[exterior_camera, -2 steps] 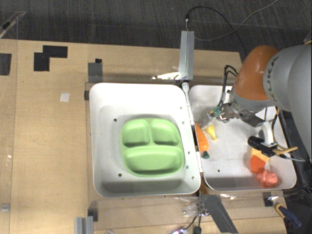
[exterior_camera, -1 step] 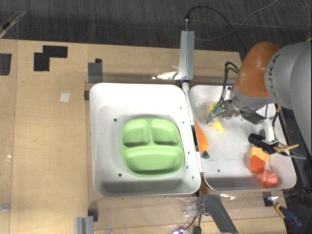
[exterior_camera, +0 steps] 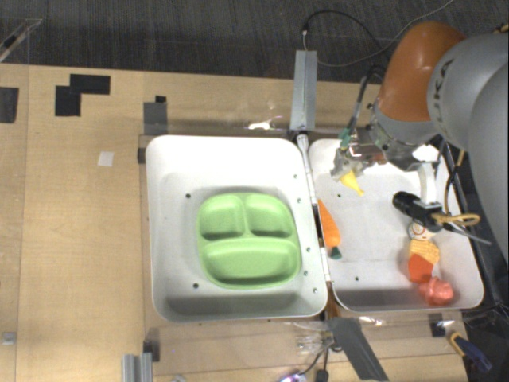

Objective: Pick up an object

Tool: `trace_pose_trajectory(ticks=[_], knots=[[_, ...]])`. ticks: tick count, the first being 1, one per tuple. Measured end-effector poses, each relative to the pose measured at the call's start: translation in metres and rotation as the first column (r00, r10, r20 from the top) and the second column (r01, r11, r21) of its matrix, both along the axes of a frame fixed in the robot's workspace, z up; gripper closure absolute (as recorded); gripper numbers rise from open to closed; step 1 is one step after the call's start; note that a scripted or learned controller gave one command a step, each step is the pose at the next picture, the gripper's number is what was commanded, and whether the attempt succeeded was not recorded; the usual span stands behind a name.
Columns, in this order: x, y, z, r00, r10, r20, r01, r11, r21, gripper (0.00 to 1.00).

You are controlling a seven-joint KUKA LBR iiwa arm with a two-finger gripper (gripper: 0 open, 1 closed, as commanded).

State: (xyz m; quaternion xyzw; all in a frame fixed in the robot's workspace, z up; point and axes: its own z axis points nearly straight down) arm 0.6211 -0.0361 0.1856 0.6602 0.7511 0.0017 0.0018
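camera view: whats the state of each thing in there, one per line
green plate, flat and right way up in the left bin
carrot, lying along the right bin's left wall
yellow piece, just under the tool, grip unclear
orange toy, lying near the right bin's right wall
pink toy, lying beside the orange toy, near corner
tool, low over the right bin's far left part

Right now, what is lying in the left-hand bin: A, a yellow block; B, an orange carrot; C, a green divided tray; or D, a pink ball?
C: the green divided tray lies in the left-hand bin, while the orange carrot lies in the right-hand bin.
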Motion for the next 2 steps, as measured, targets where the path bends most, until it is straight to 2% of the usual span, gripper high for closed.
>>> trace_pose_trajectory(ticks=[1,2], knots=[[-0.051,0.028,0.058,0.998,0.062,0.000,-0.062,0.998,0.000,1.00],[-0.028,0.009,-0.002,0.996,0.090,-0.003,-0.090,0.996,0.000,1.00]])
